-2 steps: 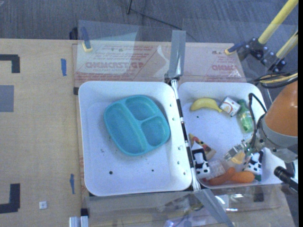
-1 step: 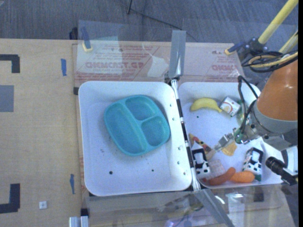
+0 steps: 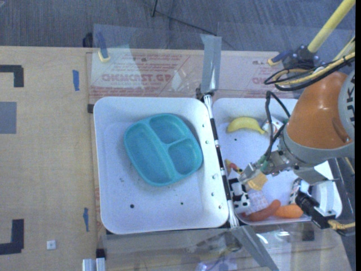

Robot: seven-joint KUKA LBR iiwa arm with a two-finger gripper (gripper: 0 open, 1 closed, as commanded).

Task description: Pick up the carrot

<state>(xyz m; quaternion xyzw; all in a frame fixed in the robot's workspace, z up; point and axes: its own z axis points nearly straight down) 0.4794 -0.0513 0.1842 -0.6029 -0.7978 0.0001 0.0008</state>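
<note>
Carrot (image 3: 289,211), smooth tapered orange, lies at the right bin's (image 3: 248,143) 5 o'clock. Gripper (image 3: 255,175) hovers at its 10 o'clock; finger state unclear.

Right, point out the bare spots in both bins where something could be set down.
Left bin: bare floor rings the blue divided plate, widest along the near edge and left wall. Right bin: a bare patch lies between the banana and the gripper. Its near edge is crowded with the carrot, sausage and small items.
</note>
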